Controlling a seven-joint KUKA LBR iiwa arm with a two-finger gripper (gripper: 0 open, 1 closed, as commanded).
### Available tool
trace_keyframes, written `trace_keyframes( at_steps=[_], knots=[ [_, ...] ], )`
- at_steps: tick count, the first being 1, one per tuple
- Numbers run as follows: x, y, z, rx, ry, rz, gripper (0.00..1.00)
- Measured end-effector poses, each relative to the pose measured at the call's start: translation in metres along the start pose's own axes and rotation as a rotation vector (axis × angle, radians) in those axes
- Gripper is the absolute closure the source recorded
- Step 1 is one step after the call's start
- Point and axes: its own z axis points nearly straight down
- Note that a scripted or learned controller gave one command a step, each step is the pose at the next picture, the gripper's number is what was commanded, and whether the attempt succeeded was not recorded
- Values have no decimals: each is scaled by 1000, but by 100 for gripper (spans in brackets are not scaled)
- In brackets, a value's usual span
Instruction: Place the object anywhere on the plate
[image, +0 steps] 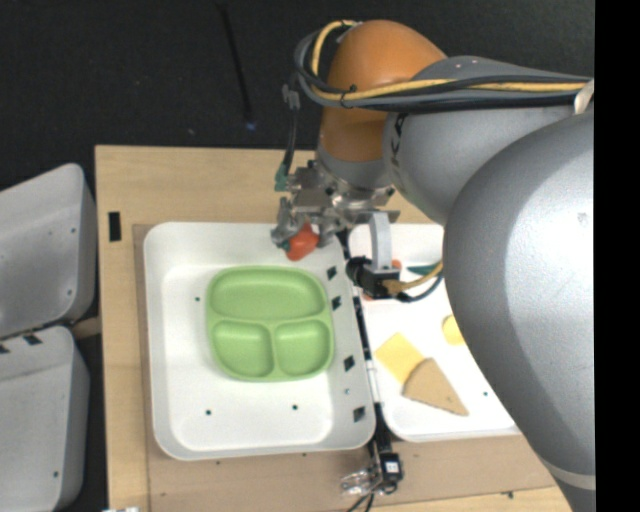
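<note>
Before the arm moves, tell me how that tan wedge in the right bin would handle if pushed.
The tan wedge lies flat, so it would probably slide, not roll. It looks thin, likely light. It touches the yellow piece, so a push might shift both.

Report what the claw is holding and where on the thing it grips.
The claw appears to hold a small red-orange object by its top, above the left bin's far edge, just beyond the green plate.

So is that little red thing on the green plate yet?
Not yet. The red object sits at the gripper, above the left bin, beyond the green plate's far rim.
</note>
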Motion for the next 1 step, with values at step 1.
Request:
trace_keyframes(
  at_steps=[1],
  knots=[
    [-4,-1,1,3,-3,4,0]
  ],
)
